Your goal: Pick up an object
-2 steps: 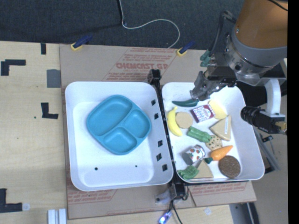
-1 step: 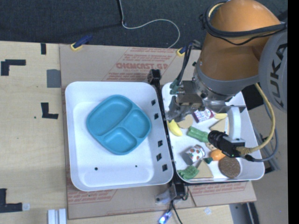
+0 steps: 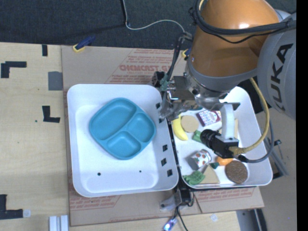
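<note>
Right bin (image 3: pixel 253 124), near edge: green leafy piece (image 3: pixel 194 178), tan slab (image 3: pixel 211 177) and brown disc (image 3: pixel 237 172) lie packed along the front wall, touching or nearly so, which leaves poor clearance for a claw. Just behind: small grey-white item w/ red marks (image 3: pixel 201 158) and an orange piece (image 3: pixel 224 161), also crowded. Mid-bin: yellow banana-shaped piece (image 3: pixel 179 129) beside a pale round piece (image 3: pixel 189 124), w/ a purple-labelled packet (image 3: pixel 208 115) just behind. Gripper (image 3: pixel 169 102) hangs at the divide betw. the bins, close to the banana-shaped piece; judged to be lining up on that cluster, the nearest pickable obj. Claw state: cannot tell, wrist hardware masks it; nothing seen held. Left bin (image 3: pixel 82 143) holds one blue divided plate (image 3: pixel 120 129), lying flat and apart from the gripper; too broad for an easy pinch, prob. not the target. Far side: arm (image 3: pixel 231 28) overhangs the right bin's rear; cardboard (image 3: pixel 96 61) lies under both bins.
</note>
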Controlling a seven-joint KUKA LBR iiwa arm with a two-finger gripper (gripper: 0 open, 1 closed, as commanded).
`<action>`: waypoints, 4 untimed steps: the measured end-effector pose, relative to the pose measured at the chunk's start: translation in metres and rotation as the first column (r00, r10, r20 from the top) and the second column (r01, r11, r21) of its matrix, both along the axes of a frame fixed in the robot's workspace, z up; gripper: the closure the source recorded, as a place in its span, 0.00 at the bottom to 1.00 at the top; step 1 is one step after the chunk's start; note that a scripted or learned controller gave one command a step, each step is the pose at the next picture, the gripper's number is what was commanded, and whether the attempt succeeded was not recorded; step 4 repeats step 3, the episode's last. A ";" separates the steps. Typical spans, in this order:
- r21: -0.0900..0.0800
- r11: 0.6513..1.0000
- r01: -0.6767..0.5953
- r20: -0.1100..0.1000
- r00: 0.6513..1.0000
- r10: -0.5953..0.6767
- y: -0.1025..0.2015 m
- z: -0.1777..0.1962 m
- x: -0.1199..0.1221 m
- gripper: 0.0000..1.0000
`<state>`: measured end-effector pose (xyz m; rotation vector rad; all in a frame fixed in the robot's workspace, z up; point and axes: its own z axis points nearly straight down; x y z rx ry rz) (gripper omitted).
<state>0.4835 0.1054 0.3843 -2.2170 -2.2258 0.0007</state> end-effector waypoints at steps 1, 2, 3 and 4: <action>-0.001 1.000 0.003 -0.002 1.000 -0.003 -0.002 -0.005 0.000 1.00; 0.000 1.000 0.004 0.000 1.000 -0.004 -0.026 0.008 0.000 1.00; -0.001 1.000 0.001 -0.002 1.000 -0.001 -0.025 0.017 0.000 1.00; -0.001 1.000 0.001 -0.002 1.000 -0.001 -0.025 0.017 0.000 1.00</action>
